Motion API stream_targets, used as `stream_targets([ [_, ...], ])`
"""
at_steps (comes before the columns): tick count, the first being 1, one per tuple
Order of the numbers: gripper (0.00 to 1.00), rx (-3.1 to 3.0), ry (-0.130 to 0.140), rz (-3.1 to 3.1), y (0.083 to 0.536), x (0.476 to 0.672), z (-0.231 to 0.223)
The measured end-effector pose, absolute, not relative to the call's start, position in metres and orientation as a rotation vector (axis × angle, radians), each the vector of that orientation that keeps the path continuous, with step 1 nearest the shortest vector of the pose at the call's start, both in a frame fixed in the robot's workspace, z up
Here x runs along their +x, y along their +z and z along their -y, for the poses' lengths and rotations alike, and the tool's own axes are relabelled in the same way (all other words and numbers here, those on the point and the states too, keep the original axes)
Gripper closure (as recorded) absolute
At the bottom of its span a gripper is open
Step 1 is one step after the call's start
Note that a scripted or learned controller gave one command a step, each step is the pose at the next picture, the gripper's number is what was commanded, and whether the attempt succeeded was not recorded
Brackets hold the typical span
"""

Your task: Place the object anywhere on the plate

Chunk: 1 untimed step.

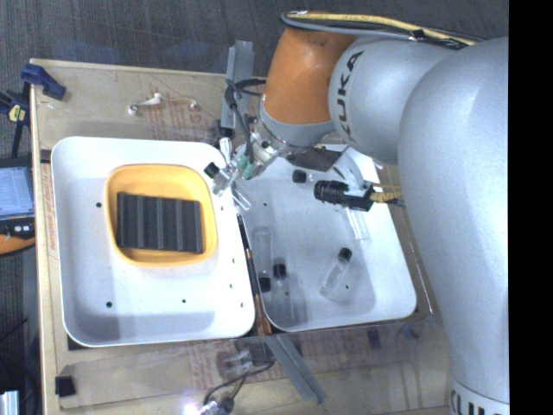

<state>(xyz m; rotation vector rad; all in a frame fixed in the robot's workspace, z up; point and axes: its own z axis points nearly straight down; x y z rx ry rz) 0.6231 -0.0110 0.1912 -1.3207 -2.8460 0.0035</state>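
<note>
Reaching in from the right as a grey arm [449,102] with an orange band, crossing above the right bin [399,294]; ending in the gripper [230,173], hanging over the upper part of the seam between the two bins, just beside the far right corner of the yellow plate [112,188]; not allowing any reading of the tool as apart, together or clamped, its tip being small and tangled with cables at this slant; showing a small clear piece [239,200] just below the tip, near the seam, without revealing whether held or lying loose.

Sitting in the left bin [73,305], toward its far half, as a rounded yellow plate; bearing a dark ridged block [160,223], lying flat, covering most of the plate's middle and staying inside its rim.

Lying in the right bin as several clear vials [335,275] with dark caps: two near the left wall, close together; one near the middle, tilted; another further back, partly under the arm; all resting apart from the plate.

Standing side by side on the wooden bench [104,89], the two bins touching along their inner edges.
</note>
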Motion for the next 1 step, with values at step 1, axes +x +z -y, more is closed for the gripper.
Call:
stream_targets([
  [1,0.00,-1.322,0.004,2.846,0.1913,0.6232,0.0114],
])
